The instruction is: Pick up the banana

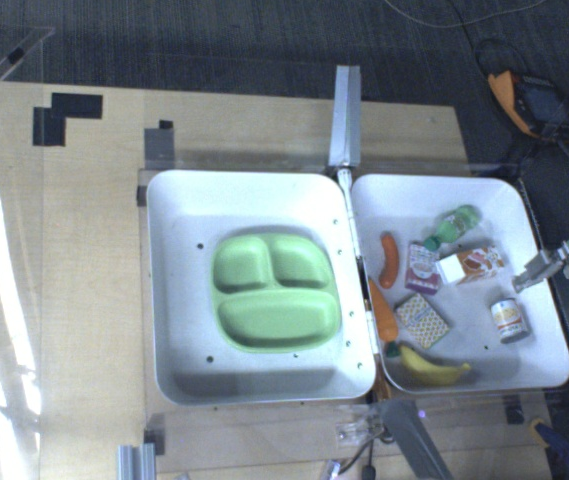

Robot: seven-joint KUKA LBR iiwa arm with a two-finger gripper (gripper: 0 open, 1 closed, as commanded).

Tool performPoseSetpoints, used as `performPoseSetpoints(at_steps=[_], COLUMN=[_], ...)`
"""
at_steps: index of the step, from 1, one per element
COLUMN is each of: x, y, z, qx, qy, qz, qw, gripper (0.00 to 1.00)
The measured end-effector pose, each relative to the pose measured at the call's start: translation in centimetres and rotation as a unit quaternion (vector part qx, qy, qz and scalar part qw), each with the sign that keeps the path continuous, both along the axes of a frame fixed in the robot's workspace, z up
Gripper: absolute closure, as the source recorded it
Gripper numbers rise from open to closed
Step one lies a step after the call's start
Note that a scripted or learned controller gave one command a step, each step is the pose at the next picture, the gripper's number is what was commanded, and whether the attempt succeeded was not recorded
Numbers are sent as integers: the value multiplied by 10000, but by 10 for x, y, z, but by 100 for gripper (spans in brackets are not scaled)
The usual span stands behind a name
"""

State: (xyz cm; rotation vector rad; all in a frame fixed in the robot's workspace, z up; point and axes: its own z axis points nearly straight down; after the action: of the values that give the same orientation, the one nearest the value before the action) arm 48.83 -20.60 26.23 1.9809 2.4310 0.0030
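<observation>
Banana [432, 366] lies at the near edge of the right bin [554, 363], its tip by the carrot [383, 313], a patterned packet [422, 319] just above. My gripper [554, 263] hovers at the bin's right rim near a can [509, 320], apart from the banana; I cannot tell its state.

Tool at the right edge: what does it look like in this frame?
The tool is a slim, pale grey metallic piece with a lighter tip over the right bin's rim. Behind it sits a greyish block with a teal tinge. It is too small and blurred for markings or cables.
</observation>
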Motion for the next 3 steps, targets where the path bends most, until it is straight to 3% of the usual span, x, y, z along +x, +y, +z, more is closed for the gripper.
performPoseSetpoints(at_steps=[1,2,3], x=[0,0,0], y=[28,59,55], z=[39,44,42], qx=[-1,-1,-4], qy=[-7,-1,-4], qz=[225,550,878], qw=[9997,9985,9961], gripper=[0,0,0])
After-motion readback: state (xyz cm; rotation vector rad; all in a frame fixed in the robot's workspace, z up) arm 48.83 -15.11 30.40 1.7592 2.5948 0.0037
